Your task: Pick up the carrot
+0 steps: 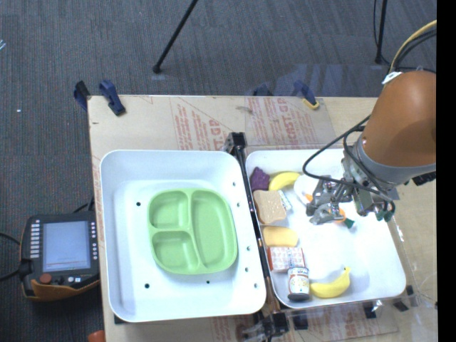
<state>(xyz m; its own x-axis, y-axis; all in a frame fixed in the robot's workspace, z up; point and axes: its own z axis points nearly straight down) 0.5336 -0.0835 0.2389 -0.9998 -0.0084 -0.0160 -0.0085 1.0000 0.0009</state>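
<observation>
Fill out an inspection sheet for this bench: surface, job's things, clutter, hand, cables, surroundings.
Surface: cardboard-covered bench bearing left bin and right bin.
Job's things: carrot, orange, in the right bin beneath the hand.
Clutter: green divided plate in the left bin; two bananas, bread slice, small bottle in the right.
Hand: hand low over the carrot; grip unclear.
Cables: black cable looping off the arm.
Surroundings: pendant on carpet, tripod legs.
</observation>
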